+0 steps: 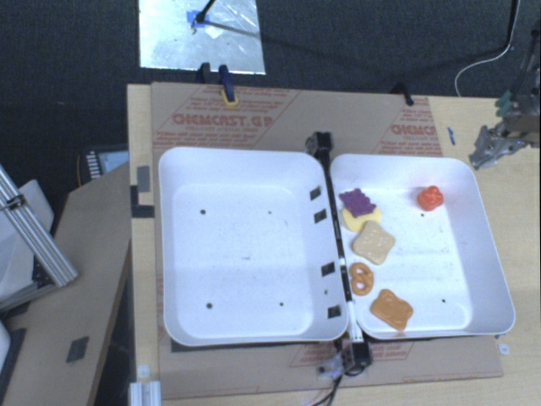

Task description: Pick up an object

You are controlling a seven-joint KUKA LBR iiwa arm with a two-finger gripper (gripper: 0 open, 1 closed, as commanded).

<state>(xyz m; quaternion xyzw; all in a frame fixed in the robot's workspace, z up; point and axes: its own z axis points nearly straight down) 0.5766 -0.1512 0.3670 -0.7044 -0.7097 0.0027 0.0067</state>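
The end effector [499, 142] hangs at the right edge of the tabletop [254, 108], outside the far right corner of the right bin [486, 252]; whether it is apart or together I cannot tell — it is too small and blurred. Every candidate lies in that bin, so the coming move runs leftward and toward the near edge. Closest is the red toy [430, 197] near the bin's far right corner, a compact lump with no clear long axis. The rest line the bin's left wall, from far to near: a purple piece [357, 201] resting on a yellow piece [361, 218], a pale toast slice [374, 244], a pretzel [361, 278] and an orange-brown bread slice [391, 309]. The left bin [245, 244] shows bare white floor. Cardboard underlies both bins — beyond it, dark carpet and a foil sheet [201, 24].
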